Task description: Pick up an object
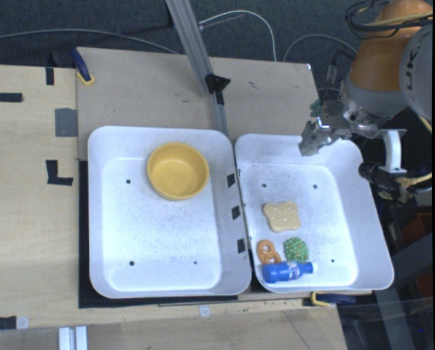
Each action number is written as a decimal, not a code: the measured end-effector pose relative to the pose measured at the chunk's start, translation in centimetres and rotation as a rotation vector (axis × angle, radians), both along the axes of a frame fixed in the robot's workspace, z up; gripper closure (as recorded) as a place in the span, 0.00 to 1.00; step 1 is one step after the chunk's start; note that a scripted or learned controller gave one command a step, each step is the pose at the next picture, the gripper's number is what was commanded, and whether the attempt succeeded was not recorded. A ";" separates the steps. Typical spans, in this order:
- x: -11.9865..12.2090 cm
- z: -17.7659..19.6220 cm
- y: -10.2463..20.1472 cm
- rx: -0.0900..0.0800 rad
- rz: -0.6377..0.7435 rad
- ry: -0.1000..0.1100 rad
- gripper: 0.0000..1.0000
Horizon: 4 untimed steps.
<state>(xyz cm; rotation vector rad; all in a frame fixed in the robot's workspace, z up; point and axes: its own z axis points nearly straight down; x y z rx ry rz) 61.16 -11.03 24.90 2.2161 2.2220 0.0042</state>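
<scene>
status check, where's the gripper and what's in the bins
Gripper over right bin's top edge, nothing between its fingers. Toast, pretzel, green toy, blue bottle untouched. Yellow bowl in left bin.

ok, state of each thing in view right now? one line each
yellow bowl: upright, in the left bin
slice of toast: lying flat in the right bin
pretzel: flat, beside the green toy
green toy: resting just above the bottle
blue bottle: on its side near the front wall
gripper: above the right bin's back edge, holding nothing
</scene>
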 end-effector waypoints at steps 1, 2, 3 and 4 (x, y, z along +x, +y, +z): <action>0.1 3.4 0.1 0.000 -0.001 0.001 1.00; 0.4 1.6 4.9 -0.001 -0.001 0.005 1.00; 1.1 -0.3 10.3 0.001 0.003 0.008 1.00; 2.2 -0.1 15.8 0.002 0.004 0.005 1.00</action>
